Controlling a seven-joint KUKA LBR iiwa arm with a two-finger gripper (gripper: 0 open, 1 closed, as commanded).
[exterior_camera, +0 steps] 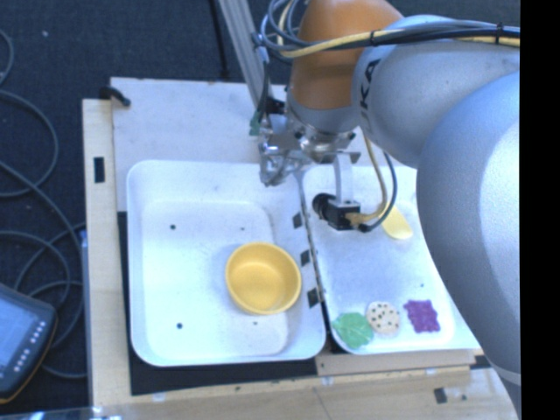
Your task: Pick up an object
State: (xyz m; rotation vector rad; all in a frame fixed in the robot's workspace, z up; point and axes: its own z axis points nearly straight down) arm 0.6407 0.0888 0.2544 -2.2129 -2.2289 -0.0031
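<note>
The gripper point(278, 168) hangs at the far right corner of the left bin point(188, 234), close to the seam where the two bins meet. How wide it stands cannot be told: the wrist covers it from above. It holds nothing that can be seen. The grey arm point(455, 121) comes in from the right and hides the far right part of the right bin point(372, 269), and its orange band point(337, 51) sits directly above the gripper.

The left bin holds one thing, a yellow bowl point(262, 276), upright with its mouth open. It rests on the bin floor towards the near right corner, well apart from the gripper.

In the right bin three small pieces lie in a row along the near wall: a green piece point(353, 329) in the near left corner, a round pale speckled piece point(382, 318) touching it on its right, and a purple piece point(423, 315) just beside that one. Further back, a small yellow piece point(398, 226) lies on the bin floor near the arm's edge, partly hidden.

Both bins rest on the pale desk point(175, 116). A metal post point(236, 24) slants up from behind the gripper. On the dark floor to the left lie loose cables point(35, 138), and a dark screen point(17, 339) shows at the near left edge
</note>
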